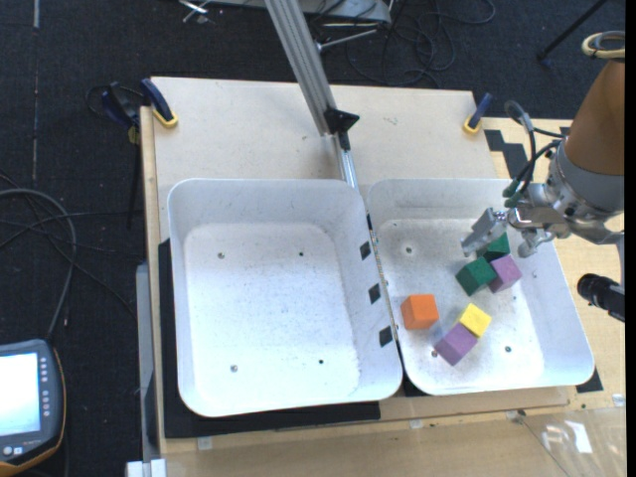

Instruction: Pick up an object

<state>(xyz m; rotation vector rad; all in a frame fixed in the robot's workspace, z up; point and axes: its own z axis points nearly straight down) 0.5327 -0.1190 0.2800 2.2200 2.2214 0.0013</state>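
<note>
Several small blocks lie in the right bin (556, 361): a green block (476, 275), a purple block (506, 271) touching its right side, an orange block (419, 311), a yellow block (475, 319) and a second purple block (456, 345) against the yellow one. My gripper (502, 238) hangs over the bin's upper right part, just above the green and purple pair. Its fingers (481, 233) stand spread, so it is open. A dark green patch shows low between them; I cannot tell if it is part of the green block. No block is lifted.
The left bin (189, 266) stands beside the right one, sharing a raised middle wall (376, 286). A slanted metal pole (303, 58) rises from the bench behind the bins. The arm's grey and orange body (596, 157) fills the right side above the bin.
</note>
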